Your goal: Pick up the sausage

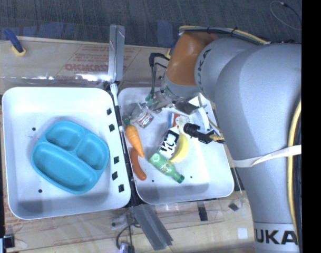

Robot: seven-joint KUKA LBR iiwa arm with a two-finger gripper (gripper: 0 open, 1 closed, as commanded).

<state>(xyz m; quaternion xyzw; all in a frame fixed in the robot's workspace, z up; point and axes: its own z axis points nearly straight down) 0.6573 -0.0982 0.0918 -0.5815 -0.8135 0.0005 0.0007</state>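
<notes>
One sausage [137,167] lies against the right bin's [218,186] left wall, long axis running near-to-far, below-left of the hand [149,105], whose finger state I cannot tell.

The single camera sat fixed above the bench [55,62], looking down at a slant on both white bins, left bin [12,157] toward nine o'clock, right bin [213,178] near centre. The arm [244,88] entered from three o'clock, close beneath the lens.

Reddish-orange sausage [138,167], lying flat, right bin's left wall
</notes>
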